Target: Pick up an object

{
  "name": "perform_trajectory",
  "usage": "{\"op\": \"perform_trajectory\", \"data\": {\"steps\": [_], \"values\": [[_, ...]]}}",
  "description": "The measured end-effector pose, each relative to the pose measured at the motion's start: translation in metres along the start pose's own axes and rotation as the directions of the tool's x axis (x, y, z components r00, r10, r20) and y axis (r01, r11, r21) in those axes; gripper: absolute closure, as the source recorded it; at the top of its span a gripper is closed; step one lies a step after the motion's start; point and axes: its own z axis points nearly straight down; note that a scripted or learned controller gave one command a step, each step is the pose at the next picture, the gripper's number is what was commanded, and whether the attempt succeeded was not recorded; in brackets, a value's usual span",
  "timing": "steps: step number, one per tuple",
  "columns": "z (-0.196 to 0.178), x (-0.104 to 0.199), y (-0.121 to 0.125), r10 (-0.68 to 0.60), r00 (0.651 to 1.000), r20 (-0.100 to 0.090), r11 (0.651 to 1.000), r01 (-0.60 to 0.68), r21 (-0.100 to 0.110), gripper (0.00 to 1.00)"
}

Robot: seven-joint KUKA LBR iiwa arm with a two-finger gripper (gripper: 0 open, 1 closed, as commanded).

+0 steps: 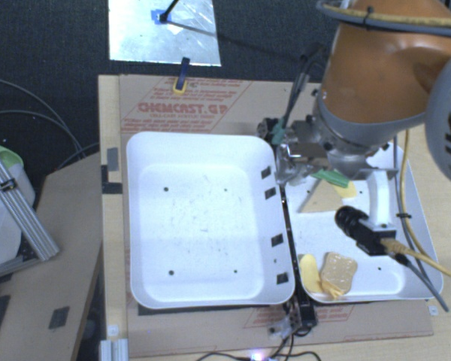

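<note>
My gripper [288, 159] hangs over the far left corner of the right bin [376, 284], close to the wall it shares with the left bin. The big orange wrist above hides much of that bin's far side. Just right of the gripper lie a small green piece [333, 177] and a pale yellow piece [346, 190], partly under the arm. A thin tan wedge [310, 199] lies on the bin floor below the gripper. At the near left corner rest a yellow banana-shaped piece [308, 274] and a tan waffle-textured block [338, 271], touching each other.
The left white bin [146, 277] sits beside the right one on a cardboard sheet [188, 105]. A shiny metal plate [164, 21] lies beyond the bench. Aluminium framing [19, 209] stands at the left. A yellow cable [417, 258] runs along the right bin's near right side.
</note>
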Motion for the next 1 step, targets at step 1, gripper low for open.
{"op": "perform_trajectory", "data": {"steps": [1], "values": [[0.0156,-0.0705,0.0332,0.015,1.000,0.003,1.000,-0.015,0.004,1.00]]}}
